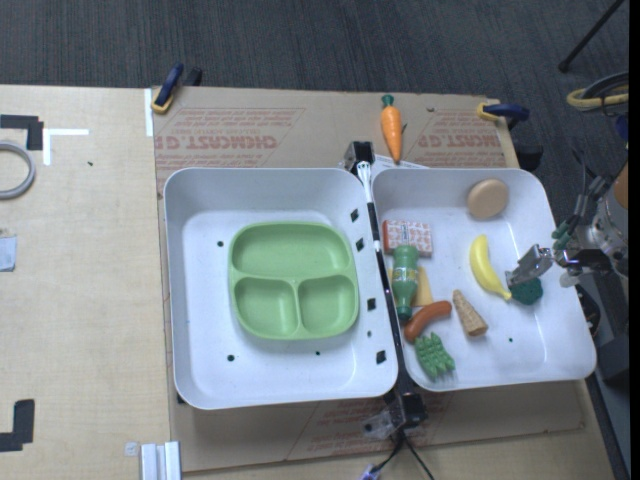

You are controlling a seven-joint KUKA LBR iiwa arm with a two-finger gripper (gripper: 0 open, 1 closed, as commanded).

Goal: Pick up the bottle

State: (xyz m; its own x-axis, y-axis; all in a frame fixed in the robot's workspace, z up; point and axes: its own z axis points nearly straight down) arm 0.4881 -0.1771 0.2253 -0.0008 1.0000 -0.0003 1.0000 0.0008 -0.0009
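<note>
Lying in right bin (560, 353), green bottle (404, 278), gripper (528, 266) state unclear, left bin (190, 298) holding green tray (294, 280)

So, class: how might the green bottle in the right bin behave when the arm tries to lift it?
The bottle lies on its side, so it may roll if nudged. It looks like smooth toy plastic, so probably light, stiff and a bit slippery. The box and sausage crowd it, so they could shift too.

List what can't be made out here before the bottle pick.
- Hand: small and side-on in the camera view; finger state unreadable.
- Arm: cut off by the right edge.
- Green bottle: label too small to read.
- Dark green item beside the banana: partly covered by the hand, unidentifiable.
</note>
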